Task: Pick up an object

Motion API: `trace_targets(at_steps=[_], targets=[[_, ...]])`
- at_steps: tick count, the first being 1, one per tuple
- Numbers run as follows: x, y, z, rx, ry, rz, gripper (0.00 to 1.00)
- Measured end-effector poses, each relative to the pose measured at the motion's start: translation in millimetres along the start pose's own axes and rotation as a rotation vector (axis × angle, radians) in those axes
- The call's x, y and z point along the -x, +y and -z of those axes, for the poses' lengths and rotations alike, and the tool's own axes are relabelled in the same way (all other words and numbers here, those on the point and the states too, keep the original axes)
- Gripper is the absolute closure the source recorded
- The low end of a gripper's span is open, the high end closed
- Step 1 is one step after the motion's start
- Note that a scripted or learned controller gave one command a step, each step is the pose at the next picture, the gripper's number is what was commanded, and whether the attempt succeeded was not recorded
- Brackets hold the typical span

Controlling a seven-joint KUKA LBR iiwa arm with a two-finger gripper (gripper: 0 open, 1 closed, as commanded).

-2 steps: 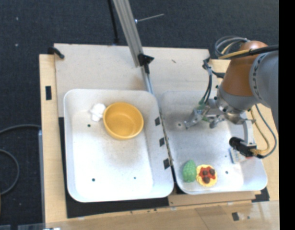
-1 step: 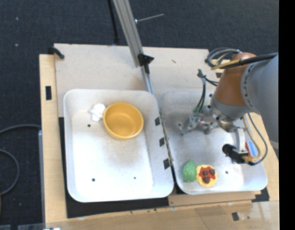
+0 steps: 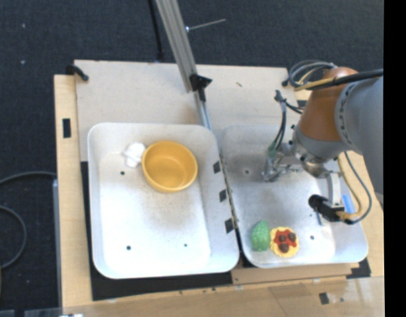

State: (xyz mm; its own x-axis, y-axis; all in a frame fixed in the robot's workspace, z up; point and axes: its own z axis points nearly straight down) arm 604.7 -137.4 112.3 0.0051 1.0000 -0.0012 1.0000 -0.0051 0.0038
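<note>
Your gripper (image 3: 274,172) sits low in the right bin (image 3: 348,249), centre-right of frame; can't tell its state. Nothing visibly grasped: green object (image 3: 260,236) and yellow-red toy (image 3: 284,241) remain lower down.

— Take the yellow bowl (image 3: 169,166) as the mark. What lies around it?

— It sits in the left bin (image 3: 123,243), toward the far side. A small white lump (image 3: 133,154) touches its left rim.

— And to its right?

— The right bin (image 3: 249,150). The gripper (image 3: 274,170) hangs low over that bin's middle, level with the bowl, nothing visibly in it. Nearer the camera, right of the bowl, a green object (image 3: 260,236) lies just beside a yellow-and-red one (image 3: 284,241).

— Underneath?

— A pale counter (image 3: 136,91).
</note>
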Motion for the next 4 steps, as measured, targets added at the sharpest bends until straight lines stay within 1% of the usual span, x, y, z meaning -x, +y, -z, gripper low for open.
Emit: trace_targets(at_steps=[1,2,3,4], targets=[[-9,3,50,0.002,0.001,0.008,1.00],[-13,-4,103,-0.002,0.001,0.009,1.00],[-12,-3,157,0.004,0.000,0.009,1.00],[-64,6,142,-0.005,0.001,0.011,1.00]])
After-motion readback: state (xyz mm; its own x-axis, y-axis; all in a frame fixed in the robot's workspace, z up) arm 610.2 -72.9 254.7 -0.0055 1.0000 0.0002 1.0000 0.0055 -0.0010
